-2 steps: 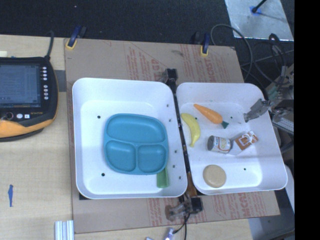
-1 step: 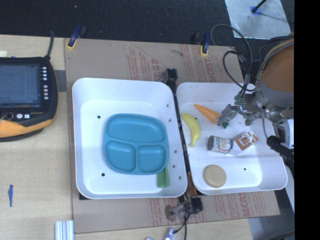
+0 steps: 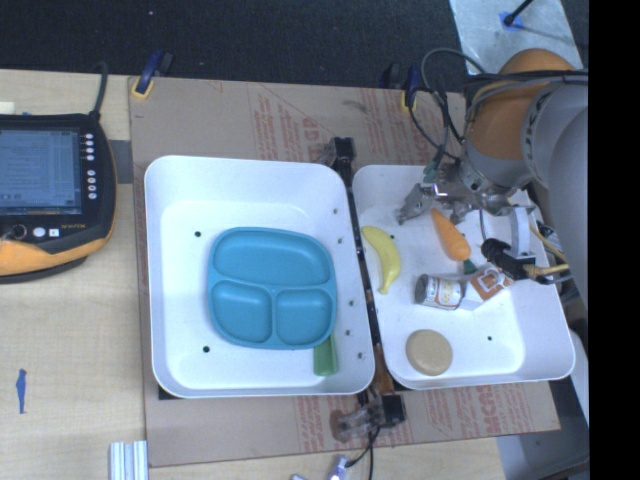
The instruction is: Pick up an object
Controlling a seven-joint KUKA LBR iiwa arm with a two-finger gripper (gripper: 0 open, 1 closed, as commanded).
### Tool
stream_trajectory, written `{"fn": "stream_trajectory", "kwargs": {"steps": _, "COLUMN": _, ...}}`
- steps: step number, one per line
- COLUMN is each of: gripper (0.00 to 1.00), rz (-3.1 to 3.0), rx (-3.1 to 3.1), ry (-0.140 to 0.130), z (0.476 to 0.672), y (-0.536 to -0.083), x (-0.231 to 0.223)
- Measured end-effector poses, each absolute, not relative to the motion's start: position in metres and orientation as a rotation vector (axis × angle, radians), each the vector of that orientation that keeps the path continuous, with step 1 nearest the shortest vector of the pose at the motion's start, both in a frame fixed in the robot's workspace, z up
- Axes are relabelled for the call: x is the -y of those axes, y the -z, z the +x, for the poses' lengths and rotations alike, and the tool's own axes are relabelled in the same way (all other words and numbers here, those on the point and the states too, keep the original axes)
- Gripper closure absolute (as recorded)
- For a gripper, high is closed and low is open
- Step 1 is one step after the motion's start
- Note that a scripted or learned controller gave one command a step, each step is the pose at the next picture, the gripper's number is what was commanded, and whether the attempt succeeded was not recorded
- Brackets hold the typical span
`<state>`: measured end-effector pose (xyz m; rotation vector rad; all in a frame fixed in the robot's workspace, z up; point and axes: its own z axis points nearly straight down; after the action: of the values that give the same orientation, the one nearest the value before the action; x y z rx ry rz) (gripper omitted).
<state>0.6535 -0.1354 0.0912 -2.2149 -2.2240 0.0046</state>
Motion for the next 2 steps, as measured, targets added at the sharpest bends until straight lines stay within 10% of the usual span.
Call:
{"fn": "stream_trajectory", "kwargs": {"steps": 1, "gripper": 1.0, "rz": -2.212, "rx": 2.227, "ry": -0.005, "z": 0.654, "y": -0.1023, "x": 0.1362}}
{"fn": "stream_trajectory", "kwargs": {"steps": 2, "gripper": 0.0, "rz": -2.211, "rx": 2.227, "ry": -0.006, "z": 0.6539, "y": -0.1022, "x": 0.1362}}
